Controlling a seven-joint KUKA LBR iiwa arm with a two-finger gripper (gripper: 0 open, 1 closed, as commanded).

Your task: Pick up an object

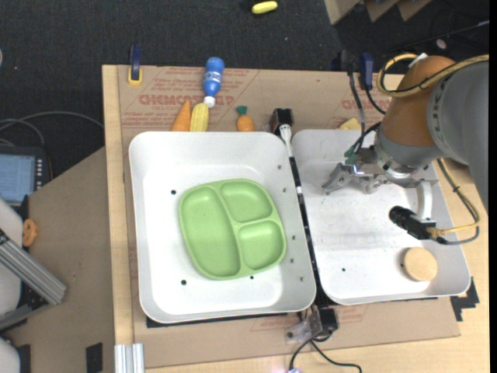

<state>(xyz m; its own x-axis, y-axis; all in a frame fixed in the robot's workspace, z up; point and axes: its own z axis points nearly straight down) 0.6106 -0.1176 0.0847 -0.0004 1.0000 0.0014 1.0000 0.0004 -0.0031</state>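
A tan round disc [420, 264] lies in the right bin [365, 274], near its front right corner. My gripper [353, 179] hangs over the back half of that bin, well behind and left of the disc. Its metal fingers [335, 180] are spread open, and nothing sits between them. In the left bin [155, 169] lies a green divided plate [231, 228], roughly in the middle.
Behind the bins, on the cardboard, lie a blue and white bottle [212, 78], a corn cob [199, 116], an orange carrot [182, 117], a small orange piece [245, 121] and a small black object [280, 119]. A yellow item [265, 7] lies on the dark floor beyond.
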